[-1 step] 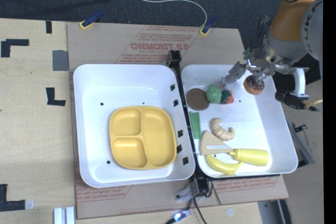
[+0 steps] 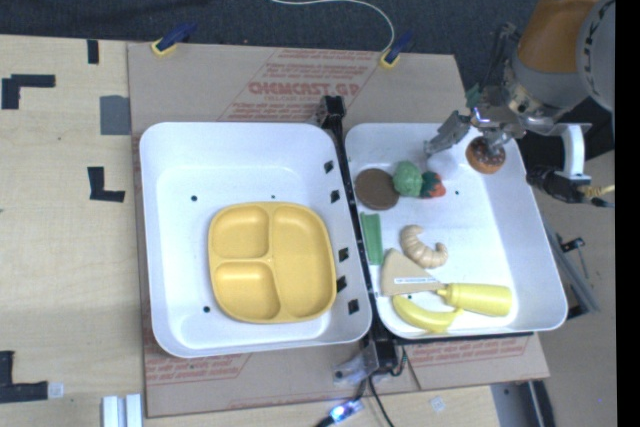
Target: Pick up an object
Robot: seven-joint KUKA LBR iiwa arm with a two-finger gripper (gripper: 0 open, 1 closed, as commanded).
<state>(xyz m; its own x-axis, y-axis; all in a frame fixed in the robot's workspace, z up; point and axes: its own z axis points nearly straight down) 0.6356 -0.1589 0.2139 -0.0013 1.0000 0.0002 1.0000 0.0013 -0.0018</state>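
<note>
On the left, a yellow plate (image 2: 271,262) with three dips sits flat in the left bin (image 2: 170,155). It is big and smooth, so it would be hard to pinch.

Next comes the right bin (image 2: 520,245), where the small toys lie. A brown disc (image 2: 376,188) touches a green lump (image 2: 408,178), and a red bit (image 2: 432,185) hides just beside that. Lower down there is a green stick (image 2: 372,239), a tan curl (image 2: 424,248), a knife (image 2: 462,296) and a banana (image 2: 424,317), all packed close (a bit of a heap).

At the far right, the jaws (image 2: 452,131) hang over the bin's back edge. I cannot tell if they are apart or together. A round brown toy (image 2: 488,156) sits by the rim, just beside the arm.

I think the jaws could bump the rim, or push two toys at once and grab none.
</note>
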